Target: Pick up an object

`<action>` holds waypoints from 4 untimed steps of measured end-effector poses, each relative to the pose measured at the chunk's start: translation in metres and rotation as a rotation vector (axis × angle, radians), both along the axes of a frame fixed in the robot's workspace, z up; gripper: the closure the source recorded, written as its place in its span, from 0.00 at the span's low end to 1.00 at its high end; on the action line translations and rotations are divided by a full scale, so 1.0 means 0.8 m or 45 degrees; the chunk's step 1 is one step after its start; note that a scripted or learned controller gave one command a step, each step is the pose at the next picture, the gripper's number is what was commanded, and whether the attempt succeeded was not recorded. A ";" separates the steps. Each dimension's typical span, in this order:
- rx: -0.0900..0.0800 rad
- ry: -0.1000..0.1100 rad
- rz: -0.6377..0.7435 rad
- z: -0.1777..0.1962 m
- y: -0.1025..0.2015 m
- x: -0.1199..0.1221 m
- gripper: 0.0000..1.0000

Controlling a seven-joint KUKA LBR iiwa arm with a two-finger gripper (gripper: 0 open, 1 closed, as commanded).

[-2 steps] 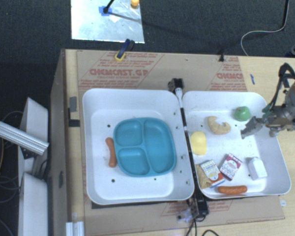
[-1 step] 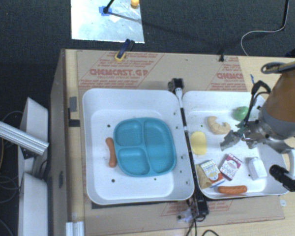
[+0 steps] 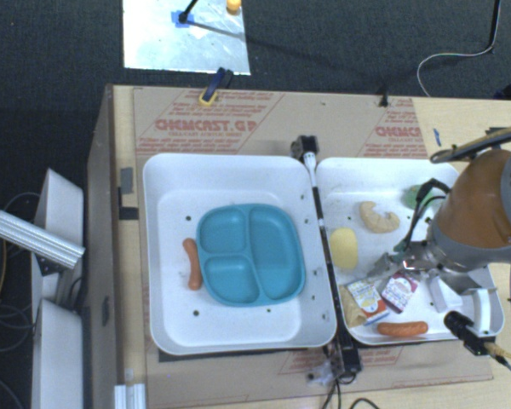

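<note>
The gripper [image 3: 406, 267] is hanging low in the right bin [image 3: 383, 170], just above a small packet [image 3: 399, 292], and how it is set cannot be made out. Nothing is lifted yet; 1 grasp and the raise are remaining.

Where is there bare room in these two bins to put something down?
Left bin: bare floor behind the blue tray and in front of it. Right bin: bare strip behind the croissant. Its front is crowded with packets, sausage and gripper.
</note>
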State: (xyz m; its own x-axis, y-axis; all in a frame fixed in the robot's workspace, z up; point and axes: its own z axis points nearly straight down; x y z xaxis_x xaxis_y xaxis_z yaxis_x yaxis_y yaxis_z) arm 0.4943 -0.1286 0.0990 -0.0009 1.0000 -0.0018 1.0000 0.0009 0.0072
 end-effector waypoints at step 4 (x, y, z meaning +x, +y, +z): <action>0.002 0.008 0.000 -0.018 -0.028 -0.010 0.00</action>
State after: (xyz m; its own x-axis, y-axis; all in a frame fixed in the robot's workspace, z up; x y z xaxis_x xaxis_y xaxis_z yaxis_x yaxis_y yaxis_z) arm 0.4866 -0.1512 0.0843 -0.0006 1.0000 -0.0006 1.0000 0.0006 0.0010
